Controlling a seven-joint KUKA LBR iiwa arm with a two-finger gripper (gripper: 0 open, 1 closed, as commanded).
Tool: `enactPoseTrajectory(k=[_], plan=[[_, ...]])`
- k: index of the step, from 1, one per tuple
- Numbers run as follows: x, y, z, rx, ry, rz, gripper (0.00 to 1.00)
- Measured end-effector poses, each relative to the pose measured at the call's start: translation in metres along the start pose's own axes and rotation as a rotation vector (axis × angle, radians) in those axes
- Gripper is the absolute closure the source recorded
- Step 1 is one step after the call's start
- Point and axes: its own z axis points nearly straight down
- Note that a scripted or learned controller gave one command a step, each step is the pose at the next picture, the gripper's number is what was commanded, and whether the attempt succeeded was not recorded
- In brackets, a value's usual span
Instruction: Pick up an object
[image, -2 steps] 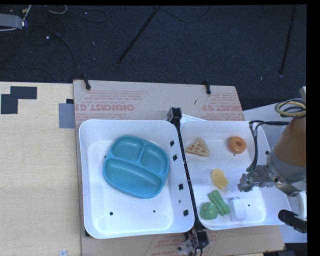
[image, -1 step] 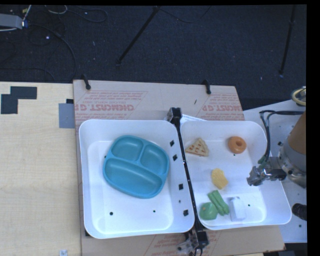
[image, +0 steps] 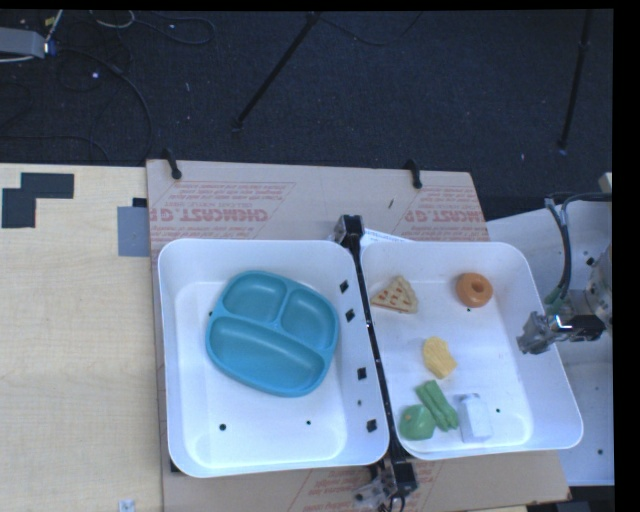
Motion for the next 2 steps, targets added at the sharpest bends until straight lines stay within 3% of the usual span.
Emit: enactPoseTrajectory(k=[1,2], plan=[[0.046,0.007,0.002,0.006,0.004,-0.004,1.00],[0.101,-0.001,0.004,0.009,0.004,-0.003,1.00]])
